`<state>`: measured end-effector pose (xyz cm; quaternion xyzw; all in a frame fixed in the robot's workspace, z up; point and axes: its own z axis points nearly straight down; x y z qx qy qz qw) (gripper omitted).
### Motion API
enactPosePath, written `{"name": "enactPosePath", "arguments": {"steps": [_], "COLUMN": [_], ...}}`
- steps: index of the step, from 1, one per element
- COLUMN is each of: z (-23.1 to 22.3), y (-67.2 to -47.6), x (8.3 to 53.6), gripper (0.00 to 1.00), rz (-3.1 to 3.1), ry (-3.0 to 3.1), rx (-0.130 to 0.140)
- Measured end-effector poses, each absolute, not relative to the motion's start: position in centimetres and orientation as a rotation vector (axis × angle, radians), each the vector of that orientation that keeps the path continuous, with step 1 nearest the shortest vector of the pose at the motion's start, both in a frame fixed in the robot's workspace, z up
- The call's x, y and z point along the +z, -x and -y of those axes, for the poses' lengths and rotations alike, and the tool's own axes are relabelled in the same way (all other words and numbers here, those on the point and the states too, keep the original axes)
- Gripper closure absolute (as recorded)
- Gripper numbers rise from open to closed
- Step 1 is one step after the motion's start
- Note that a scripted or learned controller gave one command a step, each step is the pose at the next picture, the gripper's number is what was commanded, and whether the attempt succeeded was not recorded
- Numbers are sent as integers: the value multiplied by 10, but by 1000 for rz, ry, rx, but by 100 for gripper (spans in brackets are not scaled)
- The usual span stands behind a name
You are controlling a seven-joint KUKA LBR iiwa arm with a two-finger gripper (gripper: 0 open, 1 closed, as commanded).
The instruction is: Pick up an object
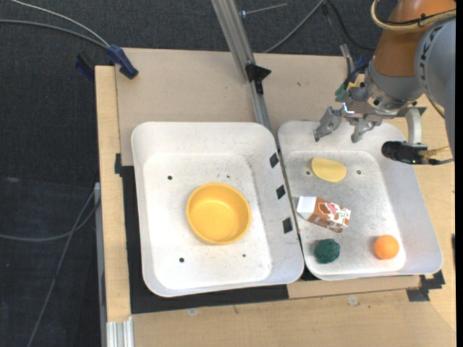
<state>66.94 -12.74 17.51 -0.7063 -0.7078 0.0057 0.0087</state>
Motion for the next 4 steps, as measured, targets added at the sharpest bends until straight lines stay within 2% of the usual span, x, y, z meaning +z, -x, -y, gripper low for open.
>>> {"name": "enactPosePath", "arguments": {"steps": [1, 2, 3, 4], "z": [126, 125, 133, 140], "y": [-671, -675, -675, -671], "x": [118, 137, 194, 256], "gripper": [0, 100, 100, 100], "rz": [2211, 2220, 2228, 2229], "ry": [2206, 2210, 2228, 2229], "rx": [18, 6, -10, -12]}}
